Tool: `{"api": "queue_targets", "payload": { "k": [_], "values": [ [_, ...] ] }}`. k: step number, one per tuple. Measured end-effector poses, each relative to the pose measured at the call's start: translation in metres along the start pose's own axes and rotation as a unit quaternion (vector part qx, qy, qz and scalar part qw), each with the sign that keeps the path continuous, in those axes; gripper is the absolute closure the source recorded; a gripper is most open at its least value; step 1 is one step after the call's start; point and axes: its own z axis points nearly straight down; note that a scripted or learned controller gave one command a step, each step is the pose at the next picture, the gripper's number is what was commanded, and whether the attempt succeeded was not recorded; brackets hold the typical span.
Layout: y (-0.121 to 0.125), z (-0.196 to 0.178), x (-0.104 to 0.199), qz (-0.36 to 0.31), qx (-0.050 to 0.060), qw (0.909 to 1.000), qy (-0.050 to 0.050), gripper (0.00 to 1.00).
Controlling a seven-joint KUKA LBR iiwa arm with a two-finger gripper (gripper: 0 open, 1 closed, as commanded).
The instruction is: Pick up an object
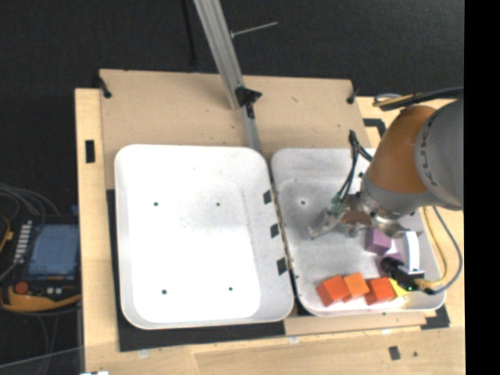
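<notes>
gripper (pixel 326 223) low in right bin (pixel 312 170) – can't tell its state | orange blocks (pixel 355 288), purple block (pixel 380 241) sit apart – could close on nothing

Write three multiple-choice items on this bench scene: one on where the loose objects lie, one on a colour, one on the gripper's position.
1. Where do the blocks lie?
A. In the right bin
B. In the left bin
C. On the bare bench

2. What colour is the block nearest the gripper?
A. Green
B. Purple
C. Yellow

3. Where is the gripper?
A. Over the left bin
B. Off the bench
C. Low over the right bin

Key: 1 A, the orange blocks sit along the near wall of the right bin. 2 B, the purple block lies just beside the gripper. 3 C, the gripper hangs over the middle of the right bin, apart from the left bin.
</notes>
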Motion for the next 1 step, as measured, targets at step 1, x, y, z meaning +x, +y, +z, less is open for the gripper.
{"api": "queue_targets", "payload": {
  "k": [1],
  "values": [
    [0.0028, -0.0145, 0.0005, 0.004, -0.005, 1.0, 0.001, 1.0]
  ]
}}
